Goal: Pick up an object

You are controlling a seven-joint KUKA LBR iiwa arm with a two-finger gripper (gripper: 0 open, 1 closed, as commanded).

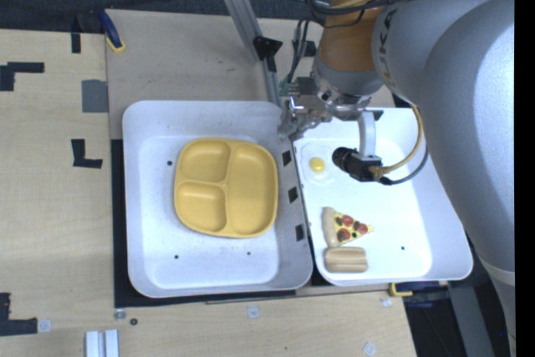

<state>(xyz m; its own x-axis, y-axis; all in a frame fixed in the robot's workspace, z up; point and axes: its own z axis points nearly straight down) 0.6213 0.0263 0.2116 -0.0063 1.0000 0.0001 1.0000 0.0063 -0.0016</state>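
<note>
A yellow divided plate (226,186) lies in the left bin (150,263). In the right bin (414,238) there are a small fried egg (317,165), a pizza slice (344,226) and a hot dog bun (345,260) near the front. My gripper (291,119) hangs low over the far end of the ridge between the two bins, just behind and left of the egg. The wrist and orange band above it hide much of the right bin's far part. Nothing is seen held in the gripper.
A grey metal pole (242,12) slants down to the far edge of the bins beside the gripper. A black cable fitting (355,163) dangles over the right bin next to the egg. Bare wooden bench (50,180) lies to the left.
</note>
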